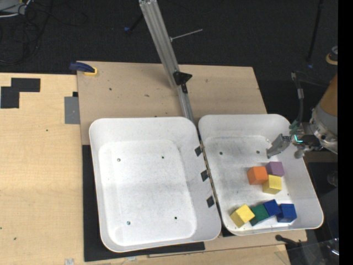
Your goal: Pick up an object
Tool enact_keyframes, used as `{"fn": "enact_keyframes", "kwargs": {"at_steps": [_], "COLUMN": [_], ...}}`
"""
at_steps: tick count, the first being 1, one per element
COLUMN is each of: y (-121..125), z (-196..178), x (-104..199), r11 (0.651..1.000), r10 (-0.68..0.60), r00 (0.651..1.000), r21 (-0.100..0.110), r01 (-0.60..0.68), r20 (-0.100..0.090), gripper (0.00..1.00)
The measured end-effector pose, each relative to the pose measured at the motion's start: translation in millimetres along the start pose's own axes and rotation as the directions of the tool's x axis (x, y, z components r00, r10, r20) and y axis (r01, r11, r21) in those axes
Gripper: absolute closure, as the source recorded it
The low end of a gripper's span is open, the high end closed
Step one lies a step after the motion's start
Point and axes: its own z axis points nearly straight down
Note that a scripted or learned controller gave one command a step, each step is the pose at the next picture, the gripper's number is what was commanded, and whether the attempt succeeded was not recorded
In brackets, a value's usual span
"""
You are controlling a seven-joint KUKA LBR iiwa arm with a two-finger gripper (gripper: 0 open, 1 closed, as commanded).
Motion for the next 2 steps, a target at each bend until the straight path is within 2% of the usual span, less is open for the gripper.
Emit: {"fn": "enact_keyframes", "kwargs": {"at_steps": [1, 2], "y": [6, 10], "z": [49, 102], "x": [6, 9], "r11": [1.0, 1.0], "r10": [-0.002, 0.001], "r00": [1.0, 1.0], "r21": [0.004, -0.011], "r01": [0.002, -0.001], "r20": [-0.001, 0.011], "gripper": [0.0, 0.0]}}
